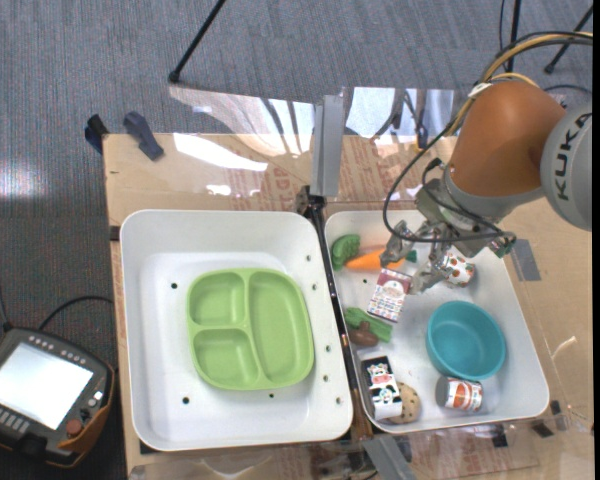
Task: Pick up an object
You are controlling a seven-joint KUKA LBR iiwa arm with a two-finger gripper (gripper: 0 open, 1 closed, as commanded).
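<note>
The right bin (528, 320) holds several small items. A pink and white carton (387, 296) lies near its middle, with an orange carrot (365, 261) and a green vegetable (345, 246) to its upper left. My gripper (412, 266) hangs just above the carton's upper right corner, open, with nothing between its fingers. A small red and white can (459, 269) lies right beside the gripper. A teal bowl (465, 340) sits lower right of the carton.
The left bin (150, 268) bears a green divided plate (250, 328). Along the right bin's near side lie a cow-print carton (381, 386), a cookie (408, 402) and a red can (463, 395). A green pickle (358, 318) lies by the divider.
</note>
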